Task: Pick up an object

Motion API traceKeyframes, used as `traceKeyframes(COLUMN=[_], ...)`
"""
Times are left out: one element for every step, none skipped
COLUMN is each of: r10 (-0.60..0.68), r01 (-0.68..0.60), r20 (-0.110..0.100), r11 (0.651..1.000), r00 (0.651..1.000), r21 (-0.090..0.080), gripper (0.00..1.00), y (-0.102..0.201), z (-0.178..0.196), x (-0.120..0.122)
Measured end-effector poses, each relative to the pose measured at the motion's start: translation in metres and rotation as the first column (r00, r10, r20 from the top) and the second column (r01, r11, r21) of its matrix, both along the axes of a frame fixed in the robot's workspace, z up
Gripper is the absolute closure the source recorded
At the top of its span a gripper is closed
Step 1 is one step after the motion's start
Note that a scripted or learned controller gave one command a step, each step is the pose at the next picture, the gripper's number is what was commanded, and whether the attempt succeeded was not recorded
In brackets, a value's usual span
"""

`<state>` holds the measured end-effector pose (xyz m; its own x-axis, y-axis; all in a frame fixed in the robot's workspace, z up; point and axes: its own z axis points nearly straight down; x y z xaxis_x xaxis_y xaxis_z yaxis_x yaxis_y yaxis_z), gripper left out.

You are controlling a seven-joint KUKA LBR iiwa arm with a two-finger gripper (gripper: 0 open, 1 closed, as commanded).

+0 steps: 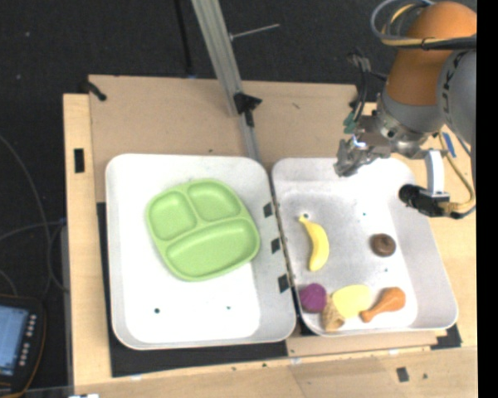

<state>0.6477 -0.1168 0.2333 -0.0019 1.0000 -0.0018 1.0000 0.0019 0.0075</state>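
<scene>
You have two bins: the left bin point(133, 305) holds a green tray point(202, 229), the right bin point(349, 189) a banana point(315, 243), drumstick point(383, 303) and small brown ball point(383, 245) (near the right wall). Your gripper point(346, 166) hangs over the right bin's far edge, well apart from them; I cannot tell its state.

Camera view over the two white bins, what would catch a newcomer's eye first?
Probably the bright green three-compartment plastic plate, lying alone in the left white bin. Next, the cluster of toy food in the right white bin: a yellow banana near the middle, a purple piece and an orange drumstick along the near edge. The grey-and-orange arm's tool hangs over that bin's far edge.
</scene>
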Motion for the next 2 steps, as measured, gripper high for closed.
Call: traceKeyframes(r10=[0.003, 0.005], r01=[-0.003, -0.005], r20=[-0.008, -0.006], r11=[1.0, 1.0], r00=[1.0, 1.0], r21=[0.002, 0.004], gripper=[1.0, 1.0], y=[0.045, 0.092], z=[0.003, 0.015], x=[-0.035, -0.055])
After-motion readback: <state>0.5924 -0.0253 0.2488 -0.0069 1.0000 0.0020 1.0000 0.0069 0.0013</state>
